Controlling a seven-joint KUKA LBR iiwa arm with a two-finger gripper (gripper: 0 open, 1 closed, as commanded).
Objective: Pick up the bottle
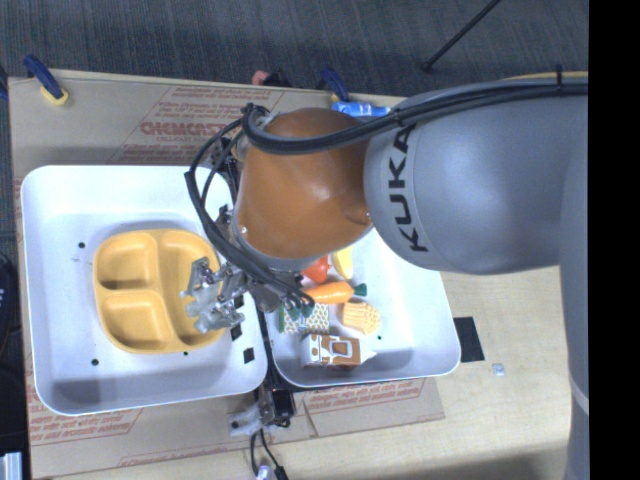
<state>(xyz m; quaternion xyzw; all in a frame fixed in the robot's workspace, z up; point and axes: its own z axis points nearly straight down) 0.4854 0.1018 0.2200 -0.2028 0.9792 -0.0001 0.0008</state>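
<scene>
Camera view: gripper (213, 296) over yellow tray (150, 288), left bin (60, 208); jaw state unclear, cannot tell. Bottle not ID'd; pick not done.

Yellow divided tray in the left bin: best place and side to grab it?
Probably the raised rim nearest the gripper, from above. The yellow tray lies flat in the left bin, so only rim or dividers offer a pinch.
</scene>
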